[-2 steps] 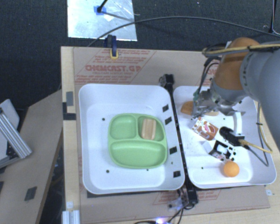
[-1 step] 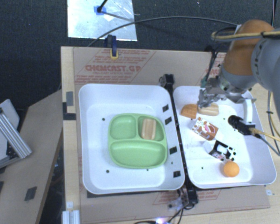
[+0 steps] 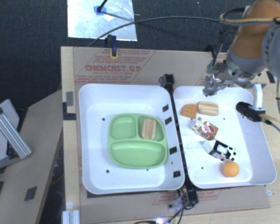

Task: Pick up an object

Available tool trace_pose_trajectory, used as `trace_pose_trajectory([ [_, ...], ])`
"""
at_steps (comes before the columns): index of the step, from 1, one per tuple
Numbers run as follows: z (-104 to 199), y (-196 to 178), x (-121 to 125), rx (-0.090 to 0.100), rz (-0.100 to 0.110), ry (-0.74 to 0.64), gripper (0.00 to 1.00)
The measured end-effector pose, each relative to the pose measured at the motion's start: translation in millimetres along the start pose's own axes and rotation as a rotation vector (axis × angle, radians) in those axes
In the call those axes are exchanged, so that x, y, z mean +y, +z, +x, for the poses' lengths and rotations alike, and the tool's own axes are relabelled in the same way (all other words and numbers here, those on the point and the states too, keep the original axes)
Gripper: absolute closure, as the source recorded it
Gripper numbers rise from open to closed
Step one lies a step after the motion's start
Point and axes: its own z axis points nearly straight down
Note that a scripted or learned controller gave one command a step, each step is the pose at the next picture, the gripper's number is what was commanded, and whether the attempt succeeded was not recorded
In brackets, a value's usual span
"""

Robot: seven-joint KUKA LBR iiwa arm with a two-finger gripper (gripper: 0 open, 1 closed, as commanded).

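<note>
Two shallow white bins sit side by side on the bench, the left bin [image 3: 91, 125] and the right bin [image 3: 256, 143], their inner walls touching along the middle. The grey arm [image 3: 256, 36] with its orange band reaches in over the right bin's far edge, and its gripper [image 3: 212, 88] hangs just above that edge, near the far left corner; whether it is apart or together cannot be told. A green divided plate [image 3: 130, 148] lies mid-left bin, a tan block [image 3: 149, 129] in its far right compartment. In the right bin, a tan bread roll [image 3: 208, 108] and an orange slice-shaped piece [image 3: 189, 110] touch near the far left corner, a red-and-white packet [image 3: 205, 129] just nearer, then a black-and-white item [image 3: 220, 150], and an orange ball [image 3: 231, 169] toward the near edge.
</note>
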Motion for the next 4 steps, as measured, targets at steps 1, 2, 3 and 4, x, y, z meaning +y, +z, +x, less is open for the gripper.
trace_pose_trajectory([
  [1, 0, 24, 0, 0.000, 0.007, 0.001, 1.00],
  [2, 45, 25, -19, 0.002, 0.009, -0.002, 1.00],
  [3, 107, 17, -34, 0.004, 0.009, -0.004, 1.00],
  [4, 159, 21, -52, 0.002, 0.010, -0.003, 1.00],
])
